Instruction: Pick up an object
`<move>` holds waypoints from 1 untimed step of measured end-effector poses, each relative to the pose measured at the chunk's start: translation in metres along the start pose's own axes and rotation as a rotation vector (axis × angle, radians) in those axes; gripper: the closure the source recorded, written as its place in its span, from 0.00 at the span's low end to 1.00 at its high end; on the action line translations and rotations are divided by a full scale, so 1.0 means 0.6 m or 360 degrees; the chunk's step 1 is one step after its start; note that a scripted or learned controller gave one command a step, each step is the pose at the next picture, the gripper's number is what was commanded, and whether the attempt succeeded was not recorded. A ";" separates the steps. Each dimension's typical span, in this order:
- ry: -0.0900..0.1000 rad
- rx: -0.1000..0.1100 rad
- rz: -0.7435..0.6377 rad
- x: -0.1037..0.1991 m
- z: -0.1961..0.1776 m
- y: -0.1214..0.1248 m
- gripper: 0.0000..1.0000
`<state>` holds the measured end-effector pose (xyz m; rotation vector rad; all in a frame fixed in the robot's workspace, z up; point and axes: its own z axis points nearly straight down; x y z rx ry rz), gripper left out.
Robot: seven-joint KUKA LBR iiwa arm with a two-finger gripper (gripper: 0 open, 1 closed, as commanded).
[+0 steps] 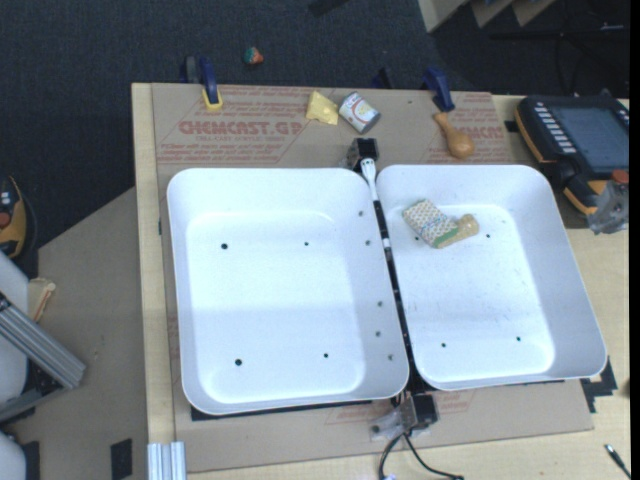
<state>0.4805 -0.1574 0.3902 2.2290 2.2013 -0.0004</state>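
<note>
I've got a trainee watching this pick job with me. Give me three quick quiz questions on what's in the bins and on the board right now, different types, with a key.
1. True or false: the patterned block lies in the left bin.
2. Multiple choice: what touches the patterned block in the right bin? A) a tan rounded piece B) a blue clamp C) nothing
3. Fill in: the yellow wedge and the small wrapped box sit on the cardboard sheet, ______ the bins' far edge.

Key: 1. false, it lies in the right bin. 2. A. 3. beyond
</note>
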 end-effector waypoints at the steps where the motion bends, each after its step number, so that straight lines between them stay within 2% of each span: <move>1: 0.0015 0.0021 -0.0031 0.144 0.114 0.014 1.00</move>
